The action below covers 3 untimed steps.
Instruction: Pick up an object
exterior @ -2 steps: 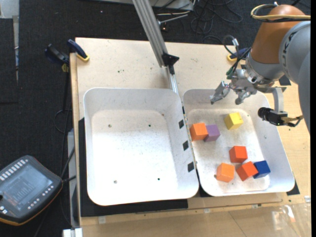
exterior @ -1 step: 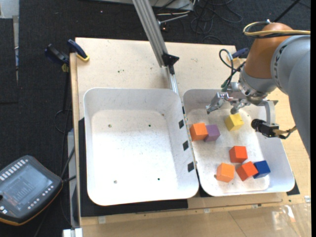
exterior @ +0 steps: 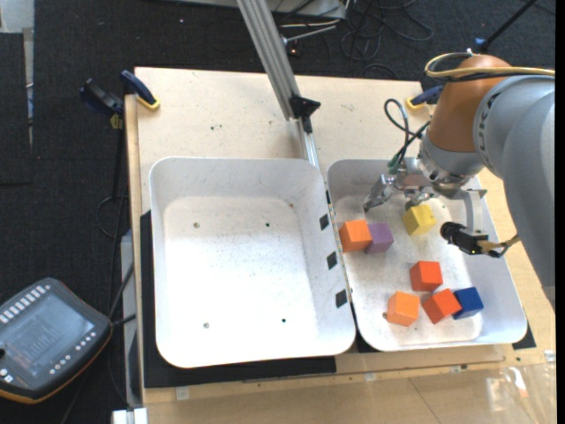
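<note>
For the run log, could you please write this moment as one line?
arm: over right bin | gripper: above yellow block | grasp: none seen | left bin: untouched

Six small blocks lie in the right bin. An orange block touches a purple block near the bin's left wall, and a yellow block sits tilted just to their right. Nearer the front lie a red-orange block alone, an orange cube, and a red block touching a blue block.
</note>
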Each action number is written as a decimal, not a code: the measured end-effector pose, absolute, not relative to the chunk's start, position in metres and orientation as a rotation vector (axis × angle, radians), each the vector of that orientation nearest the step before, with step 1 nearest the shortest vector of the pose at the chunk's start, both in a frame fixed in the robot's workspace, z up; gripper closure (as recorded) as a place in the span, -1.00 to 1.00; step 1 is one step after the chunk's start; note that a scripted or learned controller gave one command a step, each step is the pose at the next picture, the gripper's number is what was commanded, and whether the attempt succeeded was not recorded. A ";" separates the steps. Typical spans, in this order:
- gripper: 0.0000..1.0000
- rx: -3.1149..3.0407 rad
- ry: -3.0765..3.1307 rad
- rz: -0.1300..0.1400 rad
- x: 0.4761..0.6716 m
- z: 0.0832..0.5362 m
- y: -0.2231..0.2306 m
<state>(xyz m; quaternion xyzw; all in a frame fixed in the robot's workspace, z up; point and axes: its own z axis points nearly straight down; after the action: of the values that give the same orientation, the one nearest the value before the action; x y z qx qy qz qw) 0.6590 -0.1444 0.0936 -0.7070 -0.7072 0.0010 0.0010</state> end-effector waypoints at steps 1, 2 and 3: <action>1.00 -2.223 -2.224 -0.002 0.660 0.106 -0.145; 1.00 -2.226 -2.229 -0.008 0.664 0.171 -0.146; 1.00 -2.225 -2.229 -0.007 0.666 0.224 -0.146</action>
<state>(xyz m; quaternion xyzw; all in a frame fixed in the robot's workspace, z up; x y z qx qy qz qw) 0.6656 -0.1460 0.2245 -0.7064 -0.7078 -0.0022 -0.0038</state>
